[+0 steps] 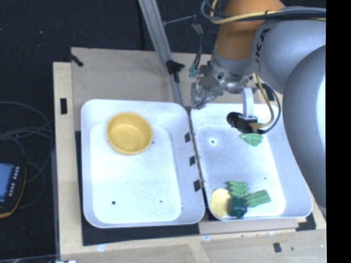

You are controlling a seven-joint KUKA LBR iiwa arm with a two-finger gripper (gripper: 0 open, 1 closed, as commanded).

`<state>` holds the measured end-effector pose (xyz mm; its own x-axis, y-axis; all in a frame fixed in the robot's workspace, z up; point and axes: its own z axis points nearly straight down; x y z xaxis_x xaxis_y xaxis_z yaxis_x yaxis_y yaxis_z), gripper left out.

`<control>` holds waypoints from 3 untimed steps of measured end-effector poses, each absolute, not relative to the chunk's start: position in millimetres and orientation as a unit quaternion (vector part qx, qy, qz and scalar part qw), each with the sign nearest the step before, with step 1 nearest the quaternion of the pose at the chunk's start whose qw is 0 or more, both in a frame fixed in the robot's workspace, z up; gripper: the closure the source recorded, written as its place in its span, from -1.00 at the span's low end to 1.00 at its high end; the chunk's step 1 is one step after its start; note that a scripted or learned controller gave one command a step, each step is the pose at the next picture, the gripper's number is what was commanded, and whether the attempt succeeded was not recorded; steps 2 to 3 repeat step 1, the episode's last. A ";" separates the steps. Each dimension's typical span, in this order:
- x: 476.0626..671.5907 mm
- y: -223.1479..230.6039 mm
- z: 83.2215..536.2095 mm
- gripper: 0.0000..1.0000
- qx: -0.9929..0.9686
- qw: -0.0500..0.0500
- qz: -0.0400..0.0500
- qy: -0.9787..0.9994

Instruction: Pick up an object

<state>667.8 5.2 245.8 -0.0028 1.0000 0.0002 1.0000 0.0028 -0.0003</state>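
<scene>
A yellow bowl [129, 132] sits upright in the left bin [137, 201], toward its far side. In the right bin [274, 169] a small light-green piece [253, 139] lies near the far right. At that bin's front edge a green toy [253, 196] lies with a dark teal piece [238, 207] and a pale yellow round thing [220, 201] bunched against it. My gripper [200, 97] hangs over the far left corner of the right bin, close to the divider between the bins. Nothing shows in its grasp.
A grey metal strut [159, 43] slants down from the top to the bins' far edge, just left of the gripper. The big grey arm body [296, 70] covers the upper right. A black clamp with cables [242, 121] hangs beside the light-green piece.
</scene>
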 end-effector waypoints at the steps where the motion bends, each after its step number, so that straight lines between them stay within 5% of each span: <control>1: 668.0 64.5 252.3 1.00 -0.705 0.000 -0.001 -0.709; 3: 668.0 64.5 252.3 1.00 -0.705 0.000 -0.001 -0.709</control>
